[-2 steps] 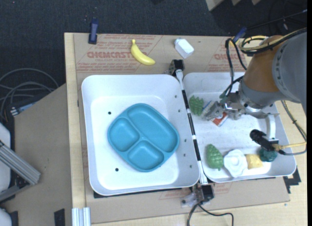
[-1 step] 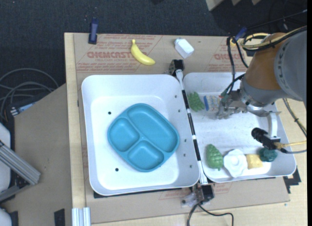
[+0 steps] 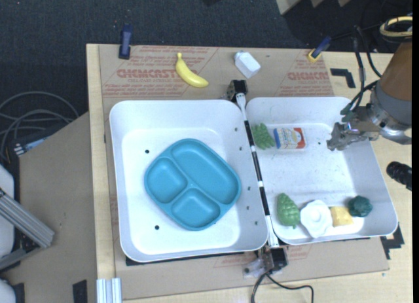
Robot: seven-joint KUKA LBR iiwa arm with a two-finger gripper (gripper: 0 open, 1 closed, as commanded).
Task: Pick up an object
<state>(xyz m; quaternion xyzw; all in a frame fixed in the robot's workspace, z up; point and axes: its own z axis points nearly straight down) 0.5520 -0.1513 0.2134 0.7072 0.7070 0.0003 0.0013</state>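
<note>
The right bin holds several small items. A white packet with a red and blue label lies near its back, beside a green leafy toy. Along the front edge sit a green bumpy toy, a white round piece, a yellow piece and a dark green ball. My gripper hangs over the bin's right back part, to the right of the packet and apart from it. No object shows between its fingers.
The left bin carries a blue divided plate. Behind the bins on the brown board lie a yellow banana, a white block and a blue clip. Cables run at the right behind the arm.
</note>
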